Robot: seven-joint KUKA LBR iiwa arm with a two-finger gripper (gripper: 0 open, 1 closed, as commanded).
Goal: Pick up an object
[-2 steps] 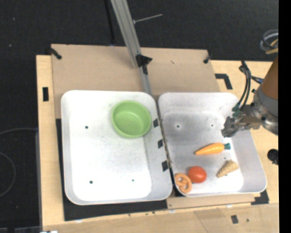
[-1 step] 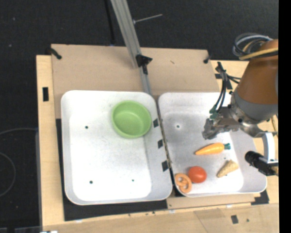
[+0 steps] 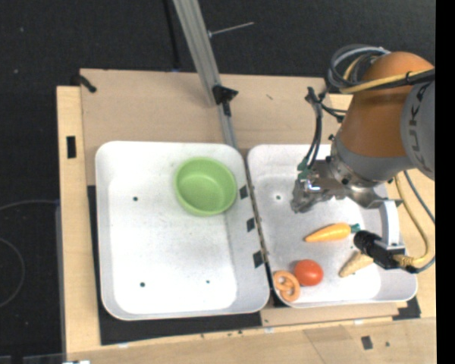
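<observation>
On the tan worktop [image 3: 159, 108], the left white bin [image 3: 136, 279] holds a round green plastic bowl [image 3: 205, 186] near its far right corner, the rest open. In the right white bin [image 3: 277, 173], the gripper [image 3: 305, 196] hovers over bare floor at far centre; whether its jaws are apart cannot be told. An orange carrot [image 3: 328, 233] lies just near of it, and a red tomato [image 3: 309, 272], a sliced orange piece [image 3: 287, 286] and a beige cone [image 3: 353, 265] crowd the near edge.

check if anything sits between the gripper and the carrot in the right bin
Nothing visible does. The gripper hangs over bare floor of the right bin, up and left of the carrot. The tomato and the other pieces lie lower, off that line.
</observation>
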